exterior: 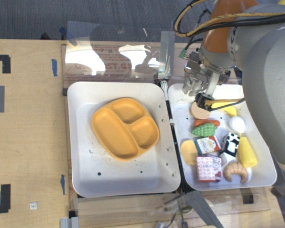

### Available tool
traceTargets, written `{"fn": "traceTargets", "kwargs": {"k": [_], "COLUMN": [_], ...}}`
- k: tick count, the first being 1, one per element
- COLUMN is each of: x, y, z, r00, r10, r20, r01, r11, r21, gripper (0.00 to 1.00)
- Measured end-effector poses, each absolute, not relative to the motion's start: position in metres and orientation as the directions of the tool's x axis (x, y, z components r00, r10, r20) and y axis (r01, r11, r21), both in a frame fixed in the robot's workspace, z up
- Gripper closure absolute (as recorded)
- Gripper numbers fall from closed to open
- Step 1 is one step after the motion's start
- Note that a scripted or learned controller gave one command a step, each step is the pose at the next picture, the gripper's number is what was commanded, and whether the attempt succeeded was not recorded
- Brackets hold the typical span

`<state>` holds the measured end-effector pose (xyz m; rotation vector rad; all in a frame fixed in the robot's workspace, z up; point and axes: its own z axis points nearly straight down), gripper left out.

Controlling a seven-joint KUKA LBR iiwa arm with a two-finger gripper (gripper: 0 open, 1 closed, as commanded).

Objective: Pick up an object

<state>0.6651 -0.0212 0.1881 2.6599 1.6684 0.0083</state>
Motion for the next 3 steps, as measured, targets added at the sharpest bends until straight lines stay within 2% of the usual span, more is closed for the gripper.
{"fn": "traceTargets", "kwargs": {"k": [1,2,3], "x": [0.667,0.657,0.659], "y": [-0.104,-0.074,-0.073], "z": [0.268,0.205,0.217], "r00": [0.138,0.469,0.467], "r10": [0.990,0.883,0.884], "r20": [-0.002,-0.002,-0.001], "r01": [0.990,0.883,0.884], "r11": [-0.138,-0.469,-0.467], "r21": [0.006,-0.007,-0.004], "gripper": [1.00,1.00,1.00]}}
